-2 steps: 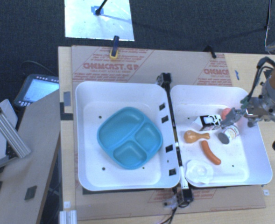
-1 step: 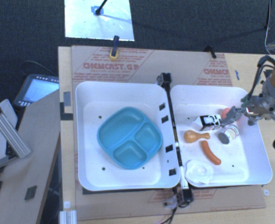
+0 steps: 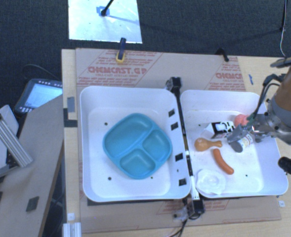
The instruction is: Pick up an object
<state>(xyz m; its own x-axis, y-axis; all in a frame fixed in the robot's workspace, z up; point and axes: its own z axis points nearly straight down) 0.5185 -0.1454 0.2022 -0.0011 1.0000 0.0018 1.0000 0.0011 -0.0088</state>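
Observation:
My gripper [image 3: 238,141] is low inside the right bin [image 3: 269,181], near its middle, reaching in from the right. Just left of it lies a tan pear-shaped toy [image 3: 206,143]. An orange sausage [image 3: 223,161] lies just below it. A black and white item [image 3: 223,128] sits up and to the left of the gripper, and a pink object [image 3: 241,119] shows just above it. A white round lid [image 3: 210,180] rests near the bin's front left corner. The gripper's body hides whatever is directly beneath it.
The left bin [image 3: 93,132] holds a blue divided plate [image 3: 137,145]. A black divider with clips [image 3: 181,137] runs between the two bins. The arm's grey wrist and orange band [image 3: 288,98] stand over the right bin's right edge.

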